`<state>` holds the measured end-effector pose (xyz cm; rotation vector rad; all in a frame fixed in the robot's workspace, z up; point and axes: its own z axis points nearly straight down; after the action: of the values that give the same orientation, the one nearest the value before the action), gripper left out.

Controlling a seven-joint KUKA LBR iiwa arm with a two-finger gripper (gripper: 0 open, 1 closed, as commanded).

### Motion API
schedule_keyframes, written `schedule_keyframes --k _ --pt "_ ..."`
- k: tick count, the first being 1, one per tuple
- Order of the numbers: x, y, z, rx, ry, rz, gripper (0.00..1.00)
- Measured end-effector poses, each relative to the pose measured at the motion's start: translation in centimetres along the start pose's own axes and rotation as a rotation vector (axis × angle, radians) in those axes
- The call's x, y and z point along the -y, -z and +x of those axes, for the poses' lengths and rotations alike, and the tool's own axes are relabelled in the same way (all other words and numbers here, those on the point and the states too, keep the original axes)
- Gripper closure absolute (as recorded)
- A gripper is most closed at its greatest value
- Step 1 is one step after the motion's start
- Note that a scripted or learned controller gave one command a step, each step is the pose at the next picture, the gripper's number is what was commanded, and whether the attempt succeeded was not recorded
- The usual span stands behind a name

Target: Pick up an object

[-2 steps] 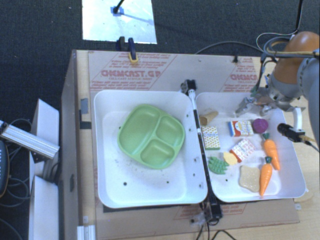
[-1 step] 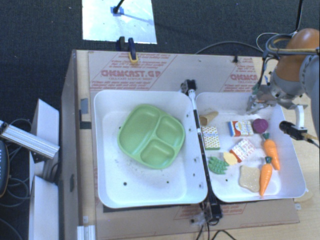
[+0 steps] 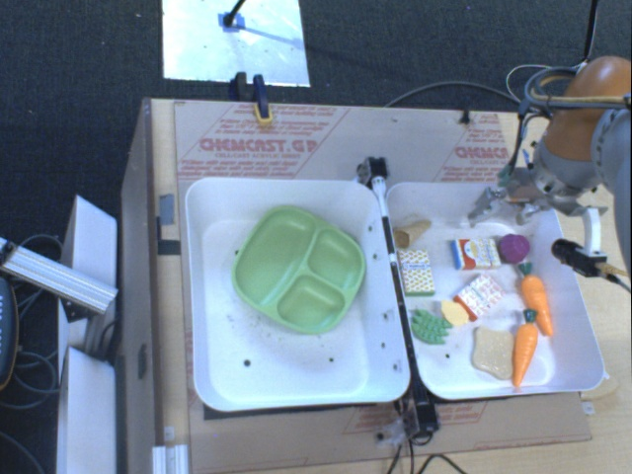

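Around the purple ball (image 3: 513,247) in the right bin (image 3: 591,349): a red-and-white carton (image 3: 476,253) touching its left, two orange carrots (image 3: 534,303) just below, toast (image 3: 492,352) farther below.

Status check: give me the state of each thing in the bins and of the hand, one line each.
hand: over the right bin's far edge, nothing seen between it and the toys; grip unclear
green tray: lying open side up in the left bin, compartments bare
two carrots: lying flat, near the right wall
purple ball: resting on the floor
bread slice: lying flat
small boxes: lying flat, untouched
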<state>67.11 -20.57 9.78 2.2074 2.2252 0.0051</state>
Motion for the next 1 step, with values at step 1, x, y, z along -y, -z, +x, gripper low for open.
schedule_keyframes --k 1 --pt "0.07 -0.99 0.02 -0.002 -0.003 0.004 0.0"
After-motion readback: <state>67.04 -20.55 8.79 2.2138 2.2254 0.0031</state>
